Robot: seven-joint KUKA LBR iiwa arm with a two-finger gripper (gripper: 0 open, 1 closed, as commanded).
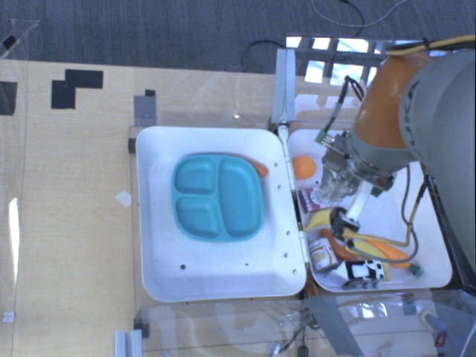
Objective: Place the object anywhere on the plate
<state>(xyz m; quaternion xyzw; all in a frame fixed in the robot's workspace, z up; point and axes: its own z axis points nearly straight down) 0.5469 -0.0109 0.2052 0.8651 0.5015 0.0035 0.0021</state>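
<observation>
Within one white bin [152, 229] lies a blue, seemingly three-part plate [219, 197].

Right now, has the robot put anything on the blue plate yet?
Not yet. Done: nothing; the blue plate holds no object in its compartments. In hand: the gripper hangs over the right bin, near its banana and orange ball; I can't see it holding anything. Left: grab one, carry it over, set it on the plate.
</observation>
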